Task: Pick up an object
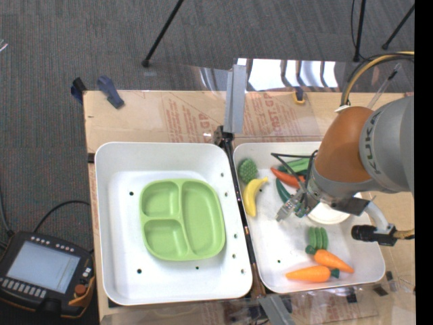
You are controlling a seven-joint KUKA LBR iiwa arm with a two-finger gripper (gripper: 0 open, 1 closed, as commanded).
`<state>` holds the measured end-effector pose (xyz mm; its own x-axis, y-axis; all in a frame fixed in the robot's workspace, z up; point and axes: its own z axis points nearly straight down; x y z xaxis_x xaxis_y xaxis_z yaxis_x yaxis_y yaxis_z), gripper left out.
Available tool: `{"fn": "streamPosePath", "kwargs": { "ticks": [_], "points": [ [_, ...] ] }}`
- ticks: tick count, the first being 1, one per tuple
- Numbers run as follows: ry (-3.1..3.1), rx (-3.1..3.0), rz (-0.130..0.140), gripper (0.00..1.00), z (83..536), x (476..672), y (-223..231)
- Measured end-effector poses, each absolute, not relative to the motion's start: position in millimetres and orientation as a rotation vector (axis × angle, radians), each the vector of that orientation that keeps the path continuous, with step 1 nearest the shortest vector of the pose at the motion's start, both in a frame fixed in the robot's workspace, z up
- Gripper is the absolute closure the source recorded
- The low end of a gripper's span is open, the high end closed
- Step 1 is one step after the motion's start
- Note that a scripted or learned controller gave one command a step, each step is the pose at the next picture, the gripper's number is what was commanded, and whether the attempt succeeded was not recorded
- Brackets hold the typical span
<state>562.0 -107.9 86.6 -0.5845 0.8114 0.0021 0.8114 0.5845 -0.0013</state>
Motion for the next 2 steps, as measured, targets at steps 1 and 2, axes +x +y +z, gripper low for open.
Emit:
{"fn": "streamPosePath", "kwargs": {
  "ticks": [1, 2],
  "points": [
    [-2.795, -1.429, 0.001, 0.0, 86.8, 562.0, -107.6],
    [-2.779, -1.465, 0.0, 0.0, 87.6, 626.5, -104.2]
  ]
}}
